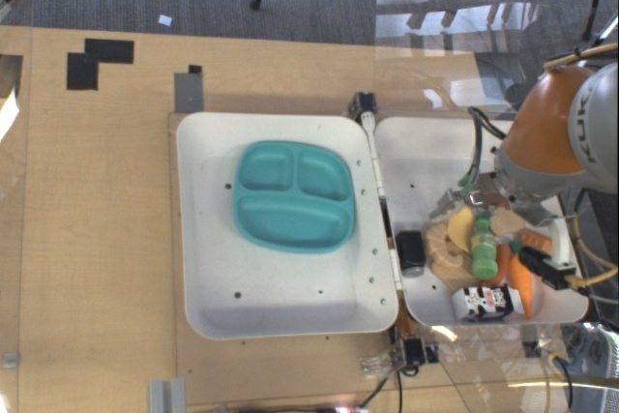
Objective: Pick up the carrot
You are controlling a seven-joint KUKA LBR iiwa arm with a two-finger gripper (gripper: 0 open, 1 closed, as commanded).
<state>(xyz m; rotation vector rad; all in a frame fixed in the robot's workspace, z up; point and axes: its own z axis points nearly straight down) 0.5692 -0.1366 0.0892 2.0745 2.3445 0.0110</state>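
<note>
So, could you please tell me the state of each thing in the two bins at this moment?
carrot: lying in the right bin, not lifted
teal plate: flat in the left bin, compartments bare
green bottle: lying down
black and white carton: lying on its side
gripper: low over the food pile

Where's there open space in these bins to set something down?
Left bin: bare floor all around the teal divided plate, widest along the near edge. Right bin: its far left part is free. Its near right is crowded with the carrot, toy foods and gripper.
</note>
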